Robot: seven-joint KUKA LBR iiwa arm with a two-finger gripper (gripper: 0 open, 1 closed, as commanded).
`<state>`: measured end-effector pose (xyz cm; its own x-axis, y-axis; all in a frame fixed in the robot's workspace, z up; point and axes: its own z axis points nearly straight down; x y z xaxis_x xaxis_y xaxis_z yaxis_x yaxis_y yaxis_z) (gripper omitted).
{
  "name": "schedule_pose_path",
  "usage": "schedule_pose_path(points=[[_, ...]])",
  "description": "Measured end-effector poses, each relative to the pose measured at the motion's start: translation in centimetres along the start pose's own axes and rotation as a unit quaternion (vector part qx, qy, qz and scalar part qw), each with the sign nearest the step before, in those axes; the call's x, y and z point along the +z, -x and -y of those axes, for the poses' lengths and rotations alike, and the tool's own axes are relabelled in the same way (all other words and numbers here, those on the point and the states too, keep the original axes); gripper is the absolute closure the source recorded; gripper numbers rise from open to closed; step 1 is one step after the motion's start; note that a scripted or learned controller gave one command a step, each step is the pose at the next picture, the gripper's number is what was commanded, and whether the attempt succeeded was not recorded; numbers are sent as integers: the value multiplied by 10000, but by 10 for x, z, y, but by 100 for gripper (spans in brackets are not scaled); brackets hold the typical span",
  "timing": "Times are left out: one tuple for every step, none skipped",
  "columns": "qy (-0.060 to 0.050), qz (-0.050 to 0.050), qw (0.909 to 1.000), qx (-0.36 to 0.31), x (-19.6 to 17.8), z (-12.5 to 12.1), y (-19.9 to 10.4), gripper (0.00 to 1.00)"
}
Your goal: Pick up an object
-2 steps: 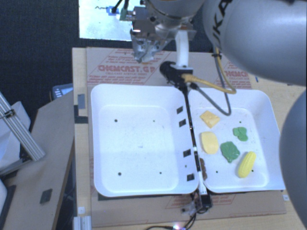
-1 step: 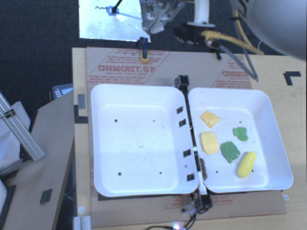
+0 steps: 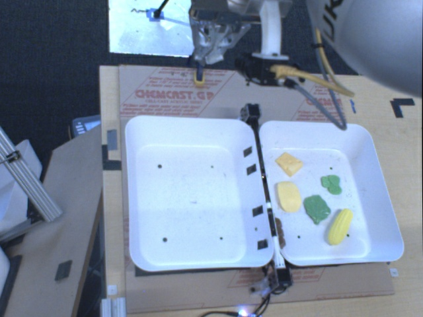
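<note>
The worktop (image 3: pixel 109 197) is carrying two white bins side by side. The left bin (image 3: pixel 142 177) is sitting at nine o'clock and the right bin (image 3: pixel 380 210) at three o'clock. The arm (image 3: pixel 370 25) is reaching in at one o'clock, and the gripper (image 3: pixel 206 57) is hanging at twelve o'clock above the cardboard behind the bins, well apart from every object; whether it is spread or pressed together I cannot tell. In the right bin are lying a pale yellow piece (image 3: pixel 288 197), a yellow corn cob (image 3: pixel 340 226), a green piece (image 3: pixel 317 208), a yellow wedge (image 3: pixel 289 164) and a smaller green piece (image 3: pixel 331 184).
</note>
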<state>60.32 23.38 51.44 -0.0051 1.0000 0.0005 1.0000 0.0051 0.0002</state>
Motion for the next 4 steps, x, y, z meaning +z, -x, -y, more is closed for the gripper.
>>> schedule_pose_path(points=[[24, -3, 10000, 27, -22, -19, 9, 100], [-56, 18, 10000, 21, 106, -10, 0, 100], [67, -34, 10000, -11, -30, 39, -1, 100], [6, 2, 10000, 21, -9, 19, 0, 100]])
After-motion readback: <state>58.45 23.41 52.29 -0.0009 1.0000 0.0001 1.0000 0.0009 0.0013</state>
